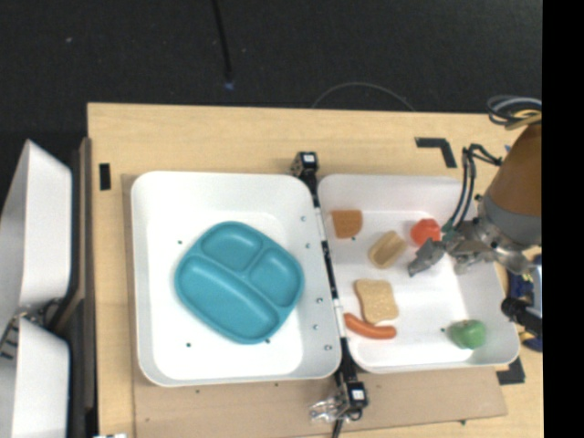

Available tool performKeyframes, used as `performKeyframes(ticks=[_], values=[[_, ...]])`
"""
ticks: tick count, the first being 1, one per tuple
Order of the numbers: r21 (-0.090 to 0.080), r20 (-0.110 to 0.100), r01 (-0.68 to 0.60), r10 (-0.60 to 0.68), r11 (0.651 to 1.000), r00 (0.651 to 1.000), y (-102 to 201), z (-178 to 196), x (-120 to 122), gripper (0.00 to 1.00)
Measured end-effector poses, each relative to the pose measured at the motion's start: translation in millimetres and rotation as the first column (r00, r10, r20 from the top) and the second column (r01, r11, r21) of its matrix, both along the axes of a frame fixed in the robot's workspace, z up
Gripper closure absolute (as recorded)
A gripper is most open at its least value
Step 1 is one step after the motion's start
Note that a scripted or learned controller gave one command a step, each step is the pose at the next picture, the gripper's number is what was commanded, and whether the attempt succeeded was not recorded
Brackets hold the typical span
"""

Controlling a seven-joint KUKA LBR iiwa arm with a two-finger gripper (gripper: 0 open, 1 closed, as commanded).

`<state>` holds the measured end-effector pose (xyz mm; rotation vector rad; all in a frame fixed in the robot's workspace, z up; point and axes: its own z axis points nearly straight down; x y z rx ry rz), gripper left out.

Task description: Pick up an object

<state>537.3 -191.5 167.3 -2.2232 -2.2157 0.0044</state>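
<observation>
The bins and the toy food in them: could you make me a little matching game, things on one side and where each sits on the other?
Things:
1. teal divided plate
2. sausage
3. green fruit
4. red tomato

Places:
A. right bin's near right corner
B. right bin's near left corner, just in front of the bread slice
C. middle of the left bin
D. right bin, far side, beside the gripper

Pairs: 1-C, 2-B, 3-A, 4-D

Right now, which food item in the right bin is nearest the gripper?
The red tomato, just left of the gripper. The bread pieces, sausage and green item lie farther off.
</observation>
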Motion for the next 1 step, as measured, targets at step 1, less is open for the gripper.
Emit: performKeyframes(ticks=[1], values=[[-0.002, 0.003, 0.002, -0.002, 1.000, 1.000, 3.1, -44.9, 6.5, 0.00]])
